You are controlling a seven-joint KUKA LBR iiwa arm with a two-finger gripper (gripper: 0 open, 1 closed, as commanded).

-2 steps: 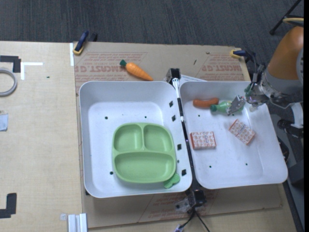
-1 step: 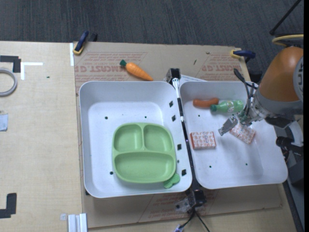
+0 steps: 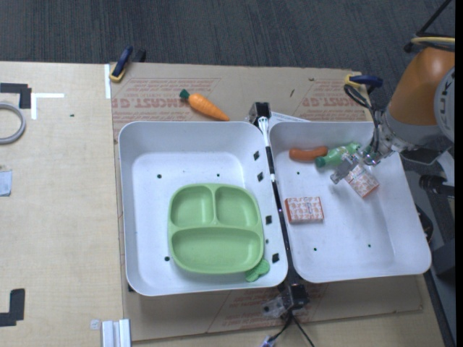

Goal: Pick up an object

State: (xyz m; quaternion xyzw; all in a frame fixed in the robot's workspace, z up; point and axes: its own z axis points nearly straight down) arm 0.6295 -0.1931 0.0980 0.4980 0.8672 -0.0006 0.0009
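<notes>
In the right bin (image 3: 405, 255), the gripper (image 3: 359, 166) hangs over a pink-and-white packet (image 3: 364, 183), just beside a green bottle (image 3: 334, 156) and a sausage (image 3: 307, 152). Whether it grips anything I cannot tell. The crowding may cause a glancing, failed grasp.

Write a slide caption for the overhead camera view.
Grey arm's hand poised over the right white bin beside an orange sausage; green divided plate sits in the left bin.
</notes>
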